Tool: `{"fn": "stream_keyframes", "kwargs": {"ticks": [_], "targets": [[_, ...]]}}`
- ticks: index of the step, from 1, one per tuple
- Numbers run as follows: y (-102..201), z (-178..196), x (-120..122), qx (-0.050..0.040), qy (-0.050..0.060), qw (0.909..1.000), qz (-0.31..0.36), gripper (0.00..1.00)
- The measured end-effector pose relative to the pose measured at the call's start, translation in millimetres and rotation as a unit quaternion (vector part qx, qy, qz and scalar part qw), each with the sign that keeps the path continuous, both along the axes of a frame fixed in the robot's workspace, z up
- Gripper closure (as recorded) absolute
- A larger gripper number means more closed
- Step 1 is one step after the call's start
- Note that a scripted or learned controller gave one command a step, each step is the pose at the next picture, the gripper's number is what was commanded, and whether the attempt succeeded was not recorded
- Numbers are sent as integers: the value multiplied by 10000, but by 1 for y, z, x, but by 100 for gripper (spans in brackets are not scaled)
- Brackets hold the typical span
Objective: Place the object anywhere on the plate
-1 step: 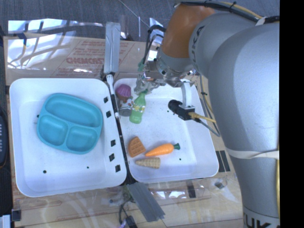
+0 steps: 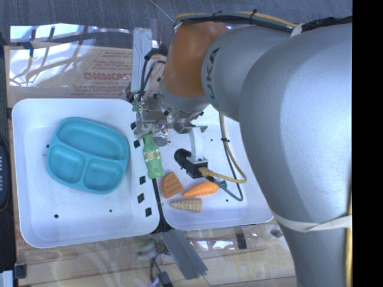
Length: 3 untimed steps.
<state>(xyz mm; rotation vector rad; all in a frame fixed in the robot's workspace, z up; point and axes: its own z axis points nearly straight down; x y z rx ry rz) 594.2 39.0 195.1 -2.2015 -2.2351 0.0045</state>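
My gripper [image 2: 151, 137] hangs over the seam between the two bins, with a green object [image 2: 153, 162] just below it; can't tell if it's between my fingers. Blue three-section plate [image 2: 88, 155] sits in the left bin [image 2: 36, 220]. In the right bin [image 2: 239, 211], near its left wall: waffle piece [image 2: 171, 185], carrot [image 2: 201, 189], cone [image 2: 187, 205], close together.

The plate [image 2: 88, 155] lies in the left bin [image 2: 36, 220], left of the gripper [image 2: 151, 137], while a carrot [image 2: 201, 189], a waffle [image 2: 172, 185] and a cone [image 2: 187, 205] lie just below it in the right bin [image 2: 251, 211].
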Motion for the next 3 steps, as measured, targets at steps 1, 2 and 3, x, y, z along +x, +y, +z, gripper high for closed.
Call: {"fn": "stream_keyframes", "kwargs": {"ticks": [1, 2, 3], "targets": [[47, -5, -48, -12, 9, 10000, -14, 100], [67, 118, -31, -1, -49, 10000, -30, 100], [67, 115, -32, -10, -20, 10000, -28, 0]]}}
